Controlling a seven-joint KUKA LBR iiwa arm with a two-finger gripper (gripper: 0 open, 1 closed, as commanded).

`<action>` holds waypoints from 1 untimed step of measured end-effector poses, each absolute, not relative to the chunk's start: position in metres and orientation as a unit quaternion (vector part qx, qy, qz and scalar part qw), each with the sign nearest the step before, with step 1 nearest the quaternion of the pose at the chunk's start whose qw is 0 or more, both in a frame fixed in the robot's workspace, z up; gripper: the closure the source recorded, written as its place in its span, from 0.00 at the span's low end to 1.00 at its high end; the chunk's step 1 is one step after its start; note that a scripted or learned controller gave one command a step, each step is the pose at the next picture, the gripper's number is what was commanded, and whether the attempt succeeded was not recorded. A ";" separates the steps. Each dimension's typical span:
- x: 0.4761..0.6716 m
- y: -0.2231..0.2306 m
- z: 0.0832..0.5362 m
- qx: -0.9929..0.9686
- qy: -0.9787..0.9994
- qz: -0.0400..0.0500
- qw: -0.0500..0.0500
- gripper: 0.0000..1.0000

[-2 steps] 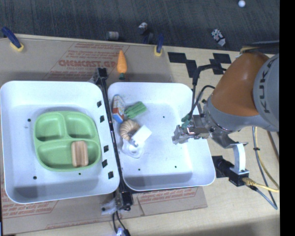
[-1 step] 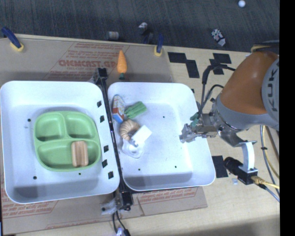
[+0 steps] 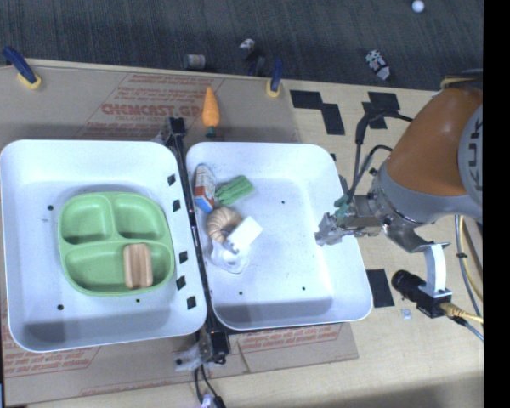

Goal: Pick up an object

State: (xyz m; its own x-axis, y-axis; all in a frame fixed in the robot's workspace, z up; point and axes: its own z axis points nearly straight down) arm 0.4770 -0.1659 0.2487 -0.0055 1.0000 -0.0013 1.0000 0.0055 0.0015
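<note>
Right bin (image 3: 323, 300) floor lies open except for clutter (image 3: 225, 215) against its left wall.

Even, fairly bright light falls from overhead. The white bins (image 3: 263, 304) glare and lose detail, with soft grey shadows along their inner walls. The picture is low in resolution and slightly soft; small items look blurred. The dark floor (image 3: 153, 15) beyond the surface (image 3: 391, 372) shows grain.

In the right bin (image 3: 323, 296), against its left wall, you have a small heap of candidates: a green leafy piece (image 3: 234, 189) lying at a slant, a tan croissant-like item (image 3: 222, 222) just below it, and a white card (image 3: 244, 233) tilted at the croissant's lower right. In the left bin (image 3: 25, 313) you have a tan bread-like block (image 3: 137, 265), lying flat in the lower compartment of the green divided plate (image 3: 85, 228) (long side running top to bottom).
</note>
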 end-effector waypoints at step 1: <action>0.477 -0.171 0.245 0.705 0.709 -0.001 0.000 1.00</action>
State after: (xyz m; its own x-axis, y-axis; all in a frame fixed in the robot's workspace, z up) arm 0.4767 -0.1713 0.2454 -0.0064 1.0000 -0.0009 1.0000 0.0064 -0.0013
